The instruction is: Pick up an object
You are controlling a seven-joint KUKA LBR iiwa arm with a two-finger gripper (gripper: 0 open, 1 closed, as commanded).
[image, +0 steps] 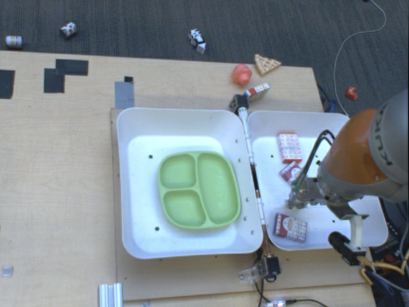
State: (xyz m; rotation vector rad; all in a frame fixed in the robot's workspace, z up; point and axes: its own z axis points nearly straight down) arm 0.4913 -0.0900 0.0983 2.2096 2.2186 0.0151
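Nearest the gripper [298,197], just below it in the camera view and a little to its left, lies a red and white packet [291,228] flat on the floor of the right bin [268,171]; its long axis runs roughly left to right, slightly tilted, and it looks like the likeliest pick, needing only a short move toward the near wall. Whether the pincer is wide or narrow I cannot tell, since the wrist hides it. A step farther off, above the gripper, a small red packet [291,170] lies close by, and beyond that a white and red carton [289,146] lies lengthwise toward the far wall. The arm [358,155] comes in from the right, wrist bent down over the bin's middle. Well away to the left, the green divided plate [199,190] sits in the left bin [137,171].
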